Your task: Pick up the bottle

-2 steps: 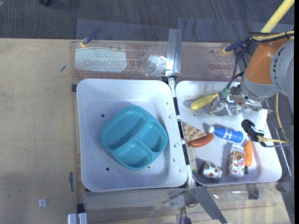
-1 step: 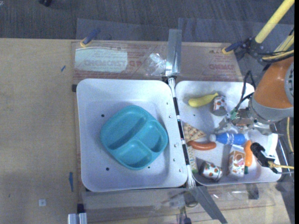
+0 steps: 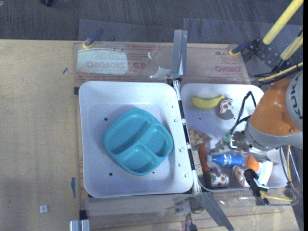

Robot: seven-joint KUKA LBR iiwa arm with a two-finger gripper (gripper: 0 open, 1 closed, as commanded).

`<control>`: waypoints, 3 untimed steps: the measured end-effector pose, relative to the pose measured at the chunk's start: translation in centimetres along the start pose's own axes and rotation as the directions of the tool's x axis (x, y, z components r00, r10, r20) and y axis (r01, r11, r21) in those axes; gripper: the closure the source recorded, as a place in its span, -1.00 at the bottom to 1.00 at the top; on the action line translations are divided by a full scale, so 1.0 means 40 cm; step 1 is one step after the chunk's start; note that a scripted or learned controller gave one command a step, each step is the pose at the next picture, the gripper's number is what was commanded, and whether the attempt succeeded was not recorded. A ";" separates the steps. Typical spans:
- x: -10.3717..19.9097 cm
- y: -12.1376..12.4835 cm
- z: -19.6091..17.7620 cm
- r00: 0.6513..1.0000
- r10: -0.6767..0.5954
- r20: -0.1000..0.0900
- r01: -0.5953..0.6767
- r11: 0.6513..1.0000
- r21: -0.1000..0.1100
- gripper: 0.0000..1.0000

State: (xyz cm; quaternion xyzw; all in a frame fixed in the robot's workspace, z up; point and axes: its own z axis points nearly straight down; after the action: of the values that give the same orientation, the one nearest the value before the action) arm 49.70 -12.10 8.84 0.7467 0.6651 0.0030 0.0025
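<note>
Blue bottle (image 3: 228, 160) lying on its side in the right bin (image 3: 211, 91), near part, among small toys. End effector (image 3: 234, 142) just beyond it, finger state impossible to tell. Teal divided tray (image 3: 138, 141) in the left bin (image 3: 96, 100).

bench (image 3: 33, 129): pale wood-look board, matt
left bin (image 3: 91, 100): white plastic, smooth, faint sheen
blue tray (image 3: 138, 141): turquoise plastic, smooth, low gloss
bottle (image 3: 230, 160): blue, probably plastic, slightly glossy
banana (image 3: 208, 101): yellow, smooth, looks like moulded plastic
arm (image 3: 274, 114): orange band glossy, grey shell smooth
</note>
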 end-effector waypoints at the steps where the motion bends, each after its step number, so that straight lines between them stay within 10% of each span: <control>1: -0.002 0.006 -0.027 1.000 0.003 0.001 -0.003 1.000 -0.007 1.00; 2: -0.002 0.005 -0.027 1.000 0.003 0.001 -0.003 1.000 -0.006 -1.00; 3: -0.003 0.009 -0.051 1.000 0.004 0.002 -0.004 1.000 -0.010 1.00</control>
State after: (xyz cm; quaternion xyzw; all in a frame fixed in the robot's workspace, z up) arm 50.02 -12.25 10.90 0.7481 0.6635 0.0056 0.0070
